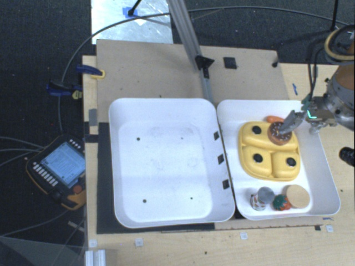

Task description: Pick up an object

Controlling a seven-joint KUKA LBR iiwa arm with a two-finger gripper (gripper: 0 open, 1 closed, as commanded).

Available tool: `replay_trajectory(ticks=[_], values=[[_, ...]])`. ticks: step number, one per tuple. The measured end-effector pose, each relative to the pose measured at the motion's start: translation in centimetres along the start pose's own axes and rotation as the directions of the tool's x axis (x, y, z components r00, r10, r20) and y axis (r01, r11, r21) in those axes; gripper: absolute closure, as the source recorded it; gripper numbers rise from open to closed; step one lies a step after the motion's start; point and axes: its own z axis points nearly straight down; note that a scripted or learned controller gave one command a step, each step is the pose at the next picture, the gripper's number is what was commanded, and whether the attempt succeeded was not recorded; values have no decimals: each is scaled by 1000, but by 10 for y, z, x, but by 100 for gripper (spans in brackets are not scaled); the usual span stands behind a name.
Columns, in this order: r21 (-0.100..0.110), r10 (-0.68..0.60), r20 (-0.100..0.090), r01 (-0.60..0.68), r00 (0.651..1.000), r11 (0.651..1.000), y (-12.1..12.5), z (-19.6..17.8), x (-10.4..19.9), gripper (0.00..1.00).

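Note:
In the right bin (327,173) lies a yellow sectioned tray (266,154) with dark dots in its wells. A brown ring-shaped object (277,134) sits on the tray's upper right part, and an orange piece (273,119) peeks out just behind it. My gripper (285,127) reaches in from the right and its tip is right at the brown ring. Along the bin's front edge sit a small grey and white object (262,197), a green and red item (281,202) and a tan disc (298,195).
The left bin (161,159) stands beside the right one, joined by black clips (221,158). A slanted metal pole (186,24) crosses behind the bins. A teach pendant (58,168) lies off the bench to the left, with cables around.

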Motion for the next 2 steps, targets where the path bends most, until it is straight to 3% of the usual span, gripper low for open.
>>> replay_trajectory(ticks=[1,2], values=[[-2,0,0,0,1000,1000,0,-1,0,0],[1,1,0,-1,1000,1000,5,44,7,0]])
